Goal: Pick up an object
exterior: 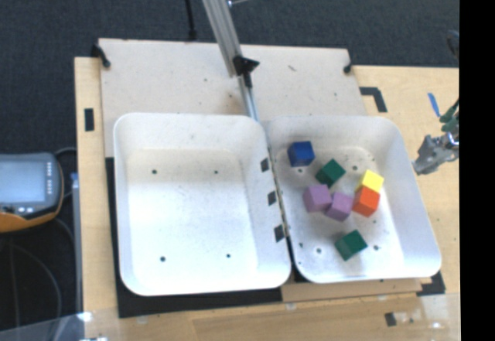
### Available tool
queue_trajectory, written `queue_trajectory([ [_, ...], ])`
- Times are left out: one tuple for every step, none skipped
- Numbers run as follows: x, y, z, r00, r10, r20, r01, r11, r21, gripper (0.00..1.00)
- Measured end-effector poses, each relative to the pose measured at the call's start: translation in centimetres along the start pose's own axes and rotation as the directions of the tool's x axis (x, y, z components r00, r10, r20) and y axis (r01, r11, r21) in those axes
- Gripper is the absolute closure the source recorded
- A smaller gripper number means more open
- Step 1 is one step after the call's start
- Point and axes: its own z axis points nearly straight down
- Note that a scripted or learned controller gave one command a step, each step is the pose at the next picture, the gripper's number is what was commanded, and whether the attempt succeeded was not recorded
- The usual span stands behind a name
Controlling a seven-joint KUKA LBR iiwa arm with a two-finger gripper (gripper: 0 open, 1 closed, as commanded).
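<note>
The gripper [438, 151] sits at the far right of the view, just outside the right bin's [402, 148] right rim and over the bench [232, 324]. It is small and partly cut off there, so whether it is open or closed cannot be told; nothing is seen in it.

The likeliest trouble, as a judgement, is the crowding. The yellow cube [373, 180] rests against the orange cube [366, 201], and two purple cubes [328, 201] touch each other just left of them, so a descent into that cluster could land on an edge and push blocks aside rather than close on one. A reach from outside the rim also risks clipping the bin wall.

All candidates lie in the right bin, left of the gripper. The yellow and orange pair is nearest, toward the bin's right side. A green cube [331, 172] sits just above the purple ones, a blue cube [302, 153] nearer the bin's top-left corner, and another green cube [352, 243] stands apart near the bottom edge, the easiest to isolate.
</note>
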Motion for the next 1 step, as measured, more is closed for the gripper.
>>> queue_trajectory([
  [-0.84, -0.04, -15.84, 1.000, -0.006, 0.004, 0.006, 1.000, -0.017, 1.00],
])
